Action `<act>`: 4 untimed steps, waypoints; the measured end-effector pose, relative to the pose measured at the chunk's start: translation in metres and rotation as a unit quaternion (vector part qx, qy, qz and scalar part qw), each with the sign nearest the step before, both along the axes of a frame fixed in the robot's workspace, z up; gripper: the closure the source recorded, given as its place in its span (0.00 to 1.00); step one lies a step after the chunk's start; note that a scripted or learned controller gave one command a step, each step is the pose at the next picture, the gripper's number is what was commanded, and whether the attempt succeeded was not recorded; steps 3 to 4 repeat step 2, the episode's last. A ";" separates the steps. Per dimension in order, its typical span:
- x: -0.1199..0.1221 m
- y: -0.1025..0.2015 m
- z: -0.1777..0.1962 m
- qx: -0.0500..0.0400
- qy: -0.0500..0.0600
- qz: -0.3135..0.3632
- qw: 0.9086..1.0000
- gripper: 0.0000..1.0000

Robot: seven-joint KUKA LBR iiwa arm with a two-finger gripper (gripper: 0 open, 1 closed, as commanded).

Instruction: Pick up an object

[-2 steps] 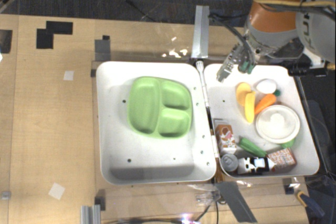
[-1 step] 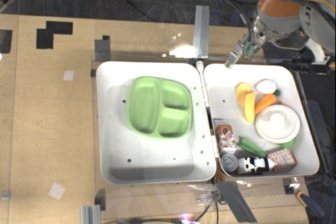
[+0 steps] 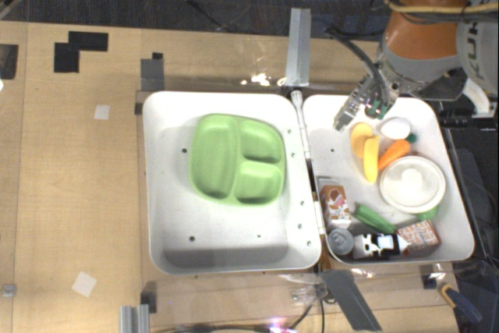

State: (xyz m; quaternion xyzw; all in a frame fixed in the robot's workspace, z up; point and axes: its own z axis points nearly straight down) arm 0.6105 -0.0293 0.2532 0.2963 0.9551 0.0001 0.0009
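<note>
The arm reaches in over the far corner of the right bin, its orange band bulking above the wrist. The end effector hangs low over the bin's far side, just beyond the banana. Its fingers point down toward the bin's floor, with nothing visible between them; they appear slightly parted, though at this slant and blur I cannot tell for sure whether they are spread or closed.

Taking the banana as the landmark: it lies near the far middle of the right bin, yellow and curved, its long axis running toward the near edge. An orange carrot lies just beside it on the side toward the arm, touching or nearly so. Beyond the carrot sits a small white round piece. On the near side of the carrot rests a white bowl, with something green peeking out under its near rim. Nearer still from the banana, a green bottle-like item lies at a slant, and a small red-brown carton sits by the bin's inner wall. Along the near edge are a grey can, a black-and-white item and a red box.

Well apart from the banana, across the divider, the left bin holds a green divided plate lying roughly at its centre.
</note>
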 end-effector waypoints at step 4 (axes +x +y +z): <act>-0.041 -0.039 -0.027 -0.001 0.001 0.005 1.000 1.00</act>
